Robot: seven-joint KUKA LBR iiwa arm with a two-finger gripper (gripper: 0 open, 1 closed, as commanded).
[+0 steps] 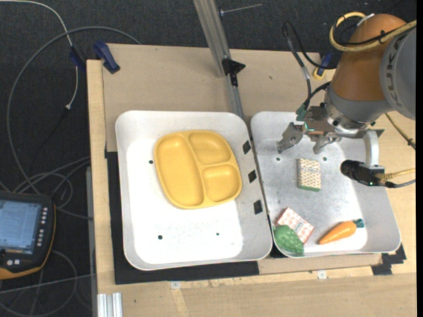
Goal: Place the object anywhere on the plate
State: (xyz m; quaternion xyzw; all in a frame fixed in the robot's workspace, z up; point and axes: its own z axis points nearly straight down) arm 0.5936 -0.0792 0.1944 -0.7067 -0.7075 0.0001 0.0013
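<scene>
Arm over the right bin, plate waiting in the left bin.

In the camera view, the gripper [305, 139] hangs over the upper part of the right bin [377, 243], its two fingers [288, 139] spread wide with nothing between them. Just below it lies a small patterned block [308, 174], flat on the bin floor and apart from the fingertips. Nearer the front edge sit a carrot [339, 232], a red-and-white packet [295, 222] and a green toy vegetable [287, 239]; the packet and the green piece touch or overlap, though which lies on top is hard to tell. The yellow plate [196, 168], divided into three compartments, rests in the left bin [185, 246], well apart from all four items. A handheld screen [23, 233] lies off the bench at the left.
</scene>
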